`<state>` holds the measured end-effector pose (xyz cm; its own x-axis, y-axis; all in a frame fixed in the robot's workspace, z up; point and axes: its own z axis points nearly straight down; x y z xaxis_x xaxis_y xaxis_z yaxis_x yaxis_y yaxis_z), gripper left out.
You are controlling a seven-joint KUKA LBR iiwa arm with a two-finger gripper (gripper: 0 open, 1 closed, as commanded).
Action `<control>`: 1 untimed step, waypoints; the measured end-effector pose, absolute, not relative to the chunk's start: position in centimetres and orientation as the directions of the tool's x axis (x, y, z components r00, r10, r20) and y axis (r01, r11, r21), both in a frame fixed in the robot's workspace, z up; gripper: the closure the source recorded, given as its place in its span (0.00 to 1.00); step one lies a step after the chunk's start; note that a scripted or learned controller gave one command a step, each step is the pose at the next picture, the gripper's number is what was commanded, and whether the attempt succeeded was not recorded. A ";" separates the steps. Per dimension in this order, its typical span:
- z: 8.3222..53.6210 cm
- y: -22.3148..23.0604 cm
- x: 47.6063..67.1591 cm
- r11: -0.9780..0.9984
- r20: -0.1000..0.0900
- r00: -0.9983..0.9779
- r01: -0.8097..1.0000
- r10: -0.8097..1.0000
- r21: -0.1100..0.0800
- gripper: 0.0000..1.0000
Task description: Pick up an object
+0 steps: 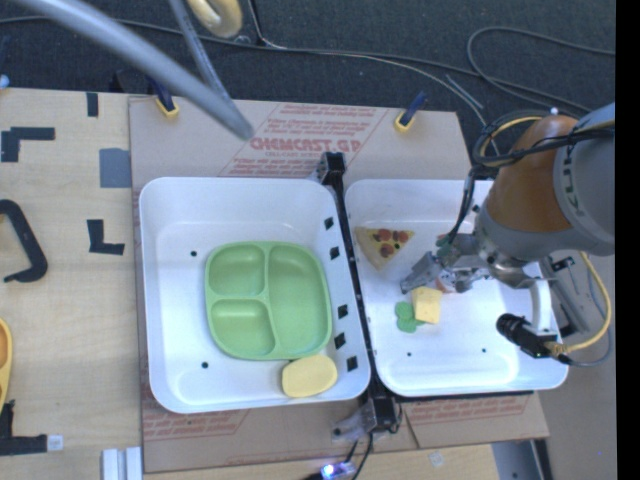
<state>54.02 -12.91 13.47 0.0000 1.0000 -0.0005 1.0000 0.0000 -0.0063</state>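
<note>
Yellow block (428, 305): lay on the floor of the right bin (450, 386), about mid-bin, touching a small green piece (405, 317) at its near-left corner. Nearest of all, in the left bin (150, 268), found a pale yellow disc (309, 376) against the front wall, just in front of a green divided tray (268, 300) and seemingly touching its near edge. Lay flat, that tray, taking up the middle of the left bin. Back in the right bin, saw the jaws hanging just beyond the yellow block and pointing down and to the left, close above it; could not tell whether spread or pressed together, and could make out nothing between them. Reached in from the right, the arm (530, 198), its orange band over the bin's far-right corner. Farther in, near the divider, lay a pizza slice (385, 243), well apart from the block. Beyond both bins, noted a cardboard sheet (300, 133) with red print, lying on the wooden desk (60, 298) and pinned at its far edge by two yellow clamps (165, 106).
</note>
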 end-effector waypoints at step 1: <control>14.7 -12.7 54.2 0.003 0.001 -0.003 1.000 1.000 -0.003 1.00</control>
